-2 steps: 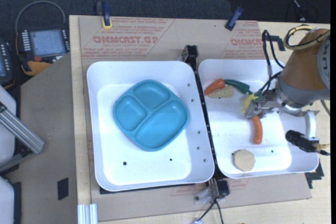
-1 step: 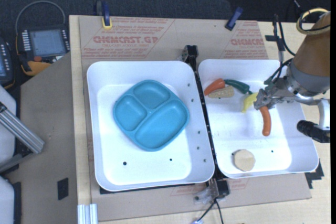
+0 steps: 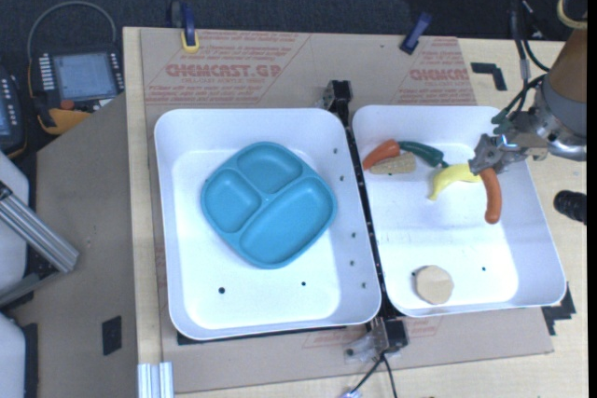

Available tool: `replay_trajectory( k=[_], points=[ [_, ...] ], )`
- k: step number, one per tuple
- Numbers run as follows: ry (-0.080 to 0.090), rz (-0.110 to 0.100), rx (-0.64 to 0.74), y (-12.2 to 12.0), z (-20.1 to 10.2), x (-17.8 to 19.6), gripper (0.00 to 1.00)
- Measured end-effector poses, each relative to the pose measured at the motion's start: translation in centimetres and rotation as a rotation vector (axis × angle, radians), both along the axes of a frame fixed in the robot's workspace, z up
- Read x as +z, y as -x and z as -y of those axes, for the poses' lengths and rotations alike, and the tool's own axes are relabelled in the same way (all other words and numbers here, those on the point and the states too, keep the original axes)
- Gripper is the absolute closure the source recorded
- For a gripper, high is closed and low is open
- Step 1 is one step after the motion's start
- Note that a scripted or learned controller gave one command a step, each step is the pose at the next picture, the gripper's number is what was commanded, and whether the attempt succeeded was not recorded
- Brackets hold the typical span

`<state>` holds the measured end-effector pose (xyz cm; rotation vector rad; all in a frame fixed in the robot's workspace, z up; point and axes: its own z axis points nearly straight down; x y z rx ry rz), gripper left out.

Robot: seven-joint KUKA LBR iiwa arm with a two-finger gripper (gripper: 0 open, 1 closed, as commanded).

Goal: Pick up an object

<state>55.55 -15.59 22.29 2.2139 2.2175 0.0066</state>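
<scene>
Beside the hand, grip state unclear: banana, sausage, carrot, close together.

The arm reached in from the right edge of the camera view, its grey wrist sitting below a tan-orange section of the arm. The gripper pointed leftward and slightly downward, low over the bench. Its dark metal fingers were small and crowded together, so their spacing could not be made out.
</scene>
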Motion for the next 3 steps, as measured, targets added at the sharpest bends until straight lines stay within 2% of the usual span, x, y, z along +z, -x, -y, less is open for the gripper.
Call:
replay_trajectory(
  k=[1,2,3],
  points=[
    [0.000,-0.002,0.000,-0.1,0.0,4.0,1.00],
    [-0.006,-0.011,0.004,1.4,-6.0,3.7,1.00],
    [-0.006,-0.012,0.003,2.4,-10.5,2.3,1.00]
  ],
)
